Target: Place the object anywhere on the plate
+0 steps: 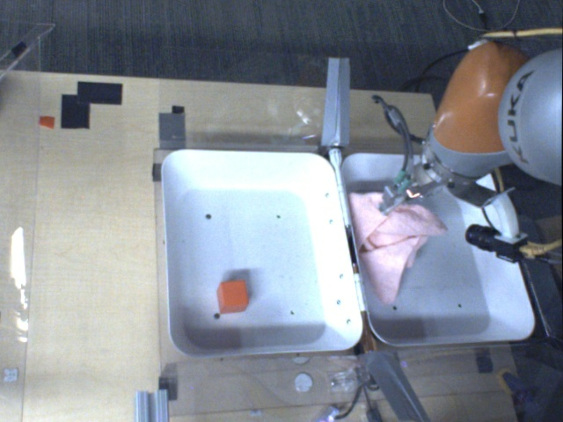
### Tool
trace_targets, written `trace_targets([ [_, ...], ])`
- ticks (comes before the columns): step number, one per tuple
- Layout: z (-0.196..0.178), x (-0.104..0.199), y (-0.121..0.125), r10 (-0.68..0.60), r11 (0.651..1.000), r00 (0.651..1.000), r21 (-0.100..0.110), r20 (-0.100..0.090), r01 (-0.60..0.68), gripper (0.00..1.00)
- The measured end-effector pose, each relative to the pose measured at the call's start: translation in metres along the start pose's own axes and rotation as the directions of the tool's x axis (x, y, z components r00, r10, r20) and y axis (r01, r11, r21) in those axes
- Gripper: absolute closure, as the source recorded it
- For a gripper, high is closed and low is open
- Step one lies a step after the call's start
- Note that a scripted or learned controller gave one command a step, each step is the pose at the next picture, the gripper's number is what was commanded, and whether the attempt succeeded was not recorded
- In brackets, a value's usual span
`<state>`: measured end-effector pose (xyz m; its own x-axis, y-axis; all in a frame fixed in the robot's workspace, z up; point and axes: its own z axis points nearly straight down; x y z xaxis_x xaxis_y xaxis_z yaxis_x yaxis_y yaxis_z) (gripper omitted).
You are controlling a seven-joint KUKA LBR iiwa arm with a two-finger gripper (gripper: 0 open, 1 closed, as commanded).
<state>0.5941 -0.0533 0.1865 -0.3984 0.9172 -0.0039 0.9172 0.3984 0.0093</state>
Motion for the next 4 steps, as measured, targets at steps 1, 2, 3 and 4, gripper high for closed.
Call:
trace_targets([
  [1, -0.04, 0.0, 0.003, -0.007, 1.0, 1.0, 0.0, 0.001, 0.007, 1.0],
  [2, -0.05, 0.055, 0.002, -0.397, 0.918, 0.918, 0.0, -0.001, 0.397, 1.0],
  [3, -0.054, 0.097, 0.001, -0.723, 0.69, 0.69, -0.002, 0.0, 0.723, 1.0],
  [4, -0.047, 0.146, -0.005, -0.917, 0.4, 0.4, -0.003, 0.0, 0.917, 1.0],
])
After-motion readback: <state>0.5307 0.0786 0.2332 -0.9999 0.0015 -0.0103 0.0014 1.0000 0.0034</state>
